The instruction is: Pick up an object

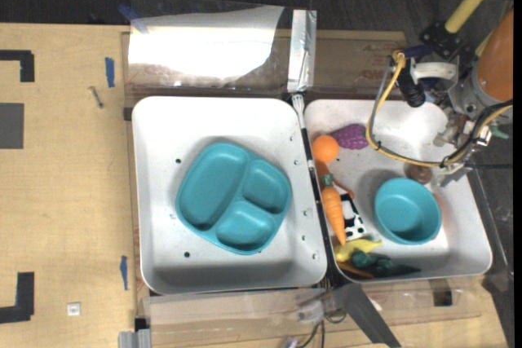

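Note:
The right bin [469,261] holds a teal bowl [406,210], an orange ball [325,148], a purple toy [352,136], a carrot [333,206], a black-and-white piece [352,222], a yellow banana-like toy [357,248] and a green toy [377,262]. A small brown object [420,173] lies just behind the bowl. My gripper [457,156] hangs over the bin's back right part, above and to the right of the bowl, close to the brown object. I see nothing held in it.
The left bin [155,257] carries a teal divided plate [233,196]. A yellow cable [377,122] loops from the wrist over the right bin's back. Shiny plastic sheeting [204,49] lies behind the left bin. The small toys crowd along the right bin's left wall.

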### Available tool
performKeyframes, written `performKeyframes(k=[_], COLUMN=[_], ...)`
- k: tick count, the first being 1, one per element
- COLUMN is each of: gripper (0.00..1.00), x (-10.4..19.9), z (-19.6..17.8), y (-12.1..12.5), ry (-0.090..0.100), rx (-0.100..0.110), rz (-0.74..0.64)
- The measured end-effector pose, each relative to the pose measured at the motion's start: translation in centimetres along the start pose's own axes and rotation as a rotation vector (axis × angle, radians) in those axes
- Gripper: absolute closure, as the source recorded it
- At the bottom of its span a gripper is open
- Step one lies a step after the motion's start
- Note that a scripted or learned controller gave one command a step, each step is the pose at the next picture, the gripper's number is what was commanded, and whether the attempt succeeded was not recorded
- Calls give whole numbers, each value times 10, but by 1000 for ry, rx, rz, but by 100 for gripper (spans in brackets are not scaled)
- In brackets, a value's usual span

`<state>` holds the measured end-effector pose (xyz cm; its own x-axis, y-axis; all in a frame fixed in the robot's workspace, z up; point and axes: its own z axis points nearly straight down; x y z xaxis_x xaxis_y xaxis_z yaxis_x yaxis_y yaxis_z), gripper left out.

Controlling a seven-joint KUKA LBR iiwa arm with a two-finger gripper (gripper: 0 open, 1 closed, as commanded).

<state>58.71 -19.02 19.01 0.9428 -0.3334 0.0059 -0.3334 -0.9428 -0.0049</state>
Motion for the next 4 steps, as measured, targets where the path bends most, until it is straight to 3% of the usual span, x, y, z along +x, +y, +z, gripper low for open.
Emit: performKeyframes(k=[1,2,3,4], gripper=[0,0,0,0], x=[-16,-63,-80,-106], z=[90,102,100,100], y=[32,47,53,-25], ry=[2,-2,12,6], rx=[3,7,16,0], rz=[-138,-119,-149,-101])
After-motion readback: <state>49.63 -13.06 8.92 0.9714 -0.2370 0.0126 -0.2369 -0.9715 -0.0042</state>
